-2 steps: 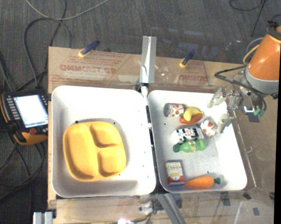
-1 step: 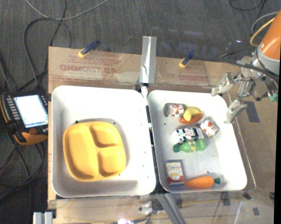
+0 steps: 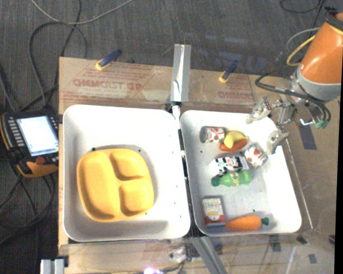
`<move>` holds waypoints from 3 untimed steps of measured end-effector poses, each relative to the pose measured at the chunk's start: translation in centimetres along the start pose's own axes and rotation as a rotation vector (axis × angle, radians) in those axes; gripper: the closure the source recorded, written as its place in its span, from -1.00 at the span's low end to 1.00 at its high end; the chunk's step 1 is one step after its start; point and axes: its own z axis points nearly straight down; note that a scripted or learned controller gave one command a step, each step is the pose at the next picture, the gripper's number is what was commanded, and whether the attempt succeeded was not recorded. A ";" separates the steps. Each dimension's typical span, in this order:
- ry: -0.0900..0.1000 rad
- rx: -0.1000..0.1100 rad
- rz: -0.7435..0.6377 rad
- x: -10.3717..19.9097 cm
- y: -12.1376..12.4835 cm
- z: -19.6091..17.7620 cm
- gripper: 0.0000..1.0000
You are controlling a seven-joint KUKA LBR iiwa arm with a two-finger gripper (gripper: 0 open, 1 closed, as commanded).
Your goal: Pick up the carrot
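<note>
In the camera view, the carrot (image 3: pixel 244 223) lay on its side along the near wall of the right bin (image 3: pixel 290 190), at about five o'clock from that bin's centre, its green top pointing toward three o'clock. Its blunt end sat just beside a small carton (image 3: pixel 212 210), which lay at its nine o'clock.

The gripper (image 3: pixel 268 125) hung over the bin's far right corner, at about one o'clock, well apart from the carrot. Its fingers stood spread, one (image 3: pixel 259 111) near the far wall and the other (image 3: pixel 276 138) lower over the bin floor, with nothing between them.

Between gripper and carrot sat a cluster: a can (image 3: pixel 212 133), a yellow and red fruit (image 3: pixel 234 140), a second can (image 3: pixel 256 155), a black and white carton (image 3: pixel 232 162) and a green bottle (image 3: pixel 232 178). The left bin (image 3: pixel 69 214) held a yellow tray (image 3: pixel 117 184).

Several things could go wrong, as I judged it. A low path toward six o'clock could knock the cans or bottle. The carrot's place hard by the near wall left little room for a finger on that side, so a finger could land on the rim or the carrot's top and roll it away. A grasp toward the blunt end might pinch the carton as well. The smooth tapered body could slip from the fingers.
</note>
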 end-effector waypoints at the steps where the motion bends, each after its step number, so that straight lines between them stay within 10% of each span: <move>1: 0.003 -0.001 -0.177 3.4 -0.3 3.8 -1.00; 3: -0.005 -0.003 -0.226 2.5 -2.8 -1.5 -1.00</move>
